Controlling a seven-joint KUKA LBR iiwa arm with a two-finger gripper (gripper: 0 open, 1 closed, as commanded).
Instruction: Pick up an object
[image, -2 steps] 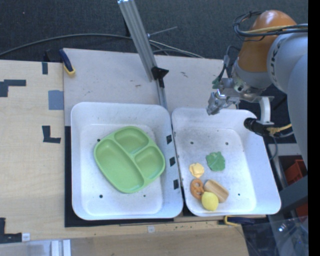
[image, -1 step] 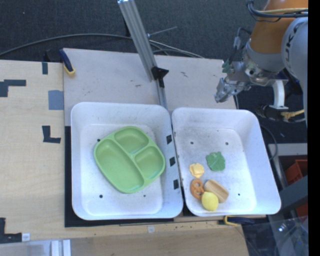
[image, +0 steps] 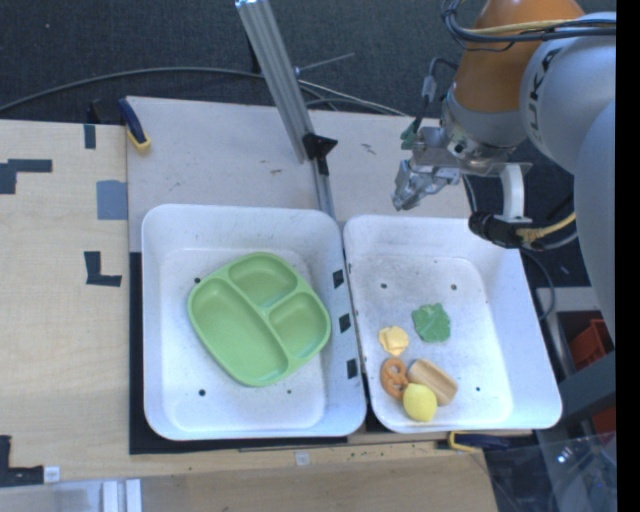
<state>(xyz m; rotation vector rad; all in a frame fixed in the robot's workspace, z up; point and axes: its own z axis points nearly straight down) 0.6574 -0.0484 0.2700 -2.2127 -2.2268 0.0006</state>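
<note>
the end effector (image: 408, 196) is seen raised above the far rim of the right bin (image: 500, 235), and whether it is wide or narrow cannot be told; nothing is seen held in it. the pickable items are clustered at the near side of that bin: a green leaf piece (image: 432, 322), a yellow piece (image: 394, 340), a pretzel (image: 393, 376), a tan block (image: 433, 379) and a lemon (image: 420, 403). the leaf piece, lying apart from the rest, is judged the cleanest target; a straight descent centred over it is advised, as the touching items would likely be nudged
</note>
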